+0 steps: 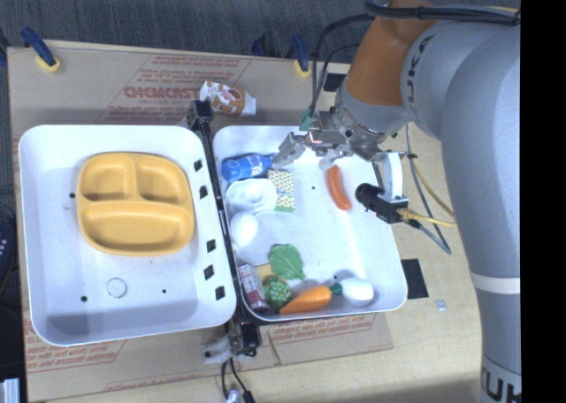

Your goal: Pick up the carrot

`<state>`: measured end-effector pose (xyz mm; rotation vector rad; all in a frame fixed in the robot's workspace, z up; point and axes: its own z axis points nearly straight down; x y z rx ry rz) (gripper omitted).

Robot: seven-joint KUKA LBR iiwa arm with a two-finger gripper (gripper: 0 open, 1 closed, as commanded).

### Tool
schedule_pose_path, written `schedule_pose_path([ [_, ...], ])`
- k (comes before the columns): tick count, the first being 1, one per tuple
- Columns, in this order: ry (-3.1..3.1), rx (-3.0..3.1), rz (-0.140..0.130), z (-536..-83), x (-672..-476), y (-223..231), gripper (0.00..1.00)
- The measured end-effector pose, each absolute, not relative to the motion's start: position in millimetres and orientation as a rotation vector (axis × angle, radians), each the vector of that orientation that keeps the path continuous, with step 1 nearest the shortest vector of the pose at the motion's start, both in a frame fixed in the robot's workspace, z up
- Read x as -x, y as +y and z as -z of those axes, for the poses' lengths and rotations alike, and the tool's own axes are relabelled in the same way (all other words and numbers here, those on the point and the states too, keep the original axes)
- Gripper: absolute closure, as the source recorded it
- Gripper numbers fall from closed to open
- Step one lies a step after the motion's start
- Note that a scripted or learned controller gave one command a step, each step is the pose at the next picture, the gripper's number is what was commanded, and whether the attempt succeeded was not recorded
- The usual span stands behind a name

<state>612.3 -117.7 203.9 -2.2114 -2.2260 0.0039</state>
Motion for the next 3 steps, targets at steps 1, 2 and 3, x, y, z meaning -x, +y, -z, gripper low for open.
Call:
schedule_pose_path([
  [1,-2.404,2.021,-0.001,-109.8,-608.3,-211.3,0.00],
  [2,-2.407,2.014,-0.004,-119.4,-608.5,-210.9,1.00],
  [3,-2.280,2.162,-0.002,-241.0,-579.4,-211.6,1.00],
])
